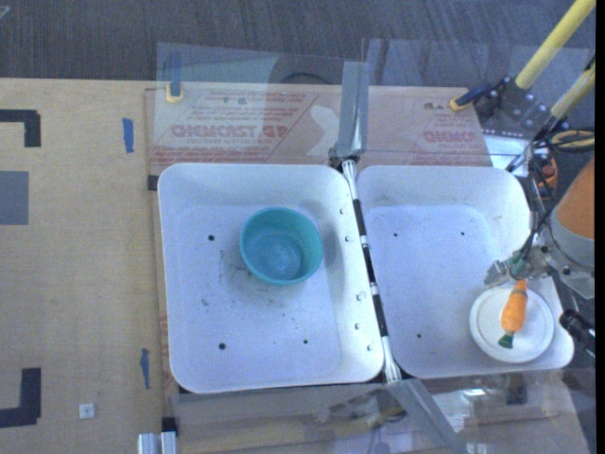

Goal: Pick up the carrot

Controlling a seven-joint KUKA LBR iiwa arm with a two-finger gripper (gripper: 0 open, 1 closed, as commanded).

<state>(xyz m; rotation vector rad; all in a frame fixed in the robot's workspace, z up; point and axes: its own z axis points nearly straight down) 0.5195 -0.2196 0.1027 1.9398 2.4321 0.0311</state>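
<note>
A small orange carrot (513,312) with a green tip lies on a round white plate (487,327) in the front right corner of the right bin (425,253). Its green end points toward the front. My gripper (511,270) hangs just behind the carrot's orange end, at the bin's right wall, very close to it or touching it. The grey arm with its orange band (579,206) comes in from the right edge.
A teal bowl (280,245) stands upright in the middle of the left bin (189,282). A metal divider (364,263) runs between the two bins. Yellow poles and cables (544,55) sit behind the right bin.
</note>
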